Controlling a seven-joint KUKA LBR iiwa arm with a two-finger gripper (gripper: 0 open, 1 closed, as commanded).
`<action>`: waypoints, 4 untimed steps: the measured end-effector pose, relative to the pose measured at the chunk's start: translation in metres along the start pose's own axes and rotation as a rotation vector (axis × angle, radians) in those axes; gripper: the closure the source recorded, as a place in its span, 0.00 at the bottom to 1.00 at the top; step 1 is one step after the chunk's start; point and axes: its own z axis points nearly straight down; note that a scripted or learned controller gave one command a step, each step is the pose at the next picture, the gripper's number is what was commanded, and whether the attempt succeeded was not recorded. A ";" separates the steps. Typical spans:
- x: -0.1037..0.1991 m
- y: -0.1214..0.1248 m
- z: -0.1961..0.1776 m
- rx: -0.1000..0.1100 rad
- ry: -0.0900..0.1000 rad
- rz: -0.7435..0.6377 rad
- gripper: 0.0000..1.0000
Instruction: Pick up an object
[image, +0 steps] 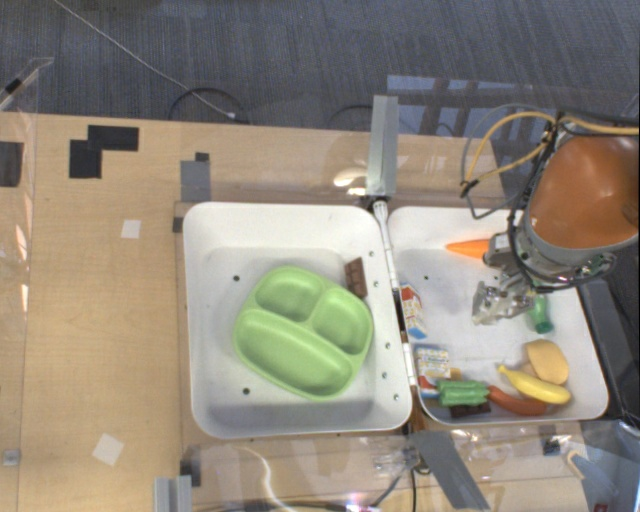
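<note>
Right bin (590, 330): orange carrot (468, 247).

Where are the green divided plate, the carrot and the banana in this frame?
green divided plate (303, 331): camera view, on the ridge between its compartments, left bin.
carrot (470, 247): camera view, on its orange body, right bin's far side.
banana (535, 387): camera view, on the middle of its yellow curve, right bin's near corner.

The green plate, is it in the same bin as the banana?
No, the green plate lies in the left bin, while the banana lies in the right bin.
</note>
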 end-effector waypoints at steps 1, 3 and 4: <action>0.049 0.031 -0.007 -0.005 0.000 -0.661 1.00; 0.030 0.049 -0.006 -0.005 -0.001 -0.878 1.00; -0.033 0.028 0.038 0.004 0.003 -0.533 1.00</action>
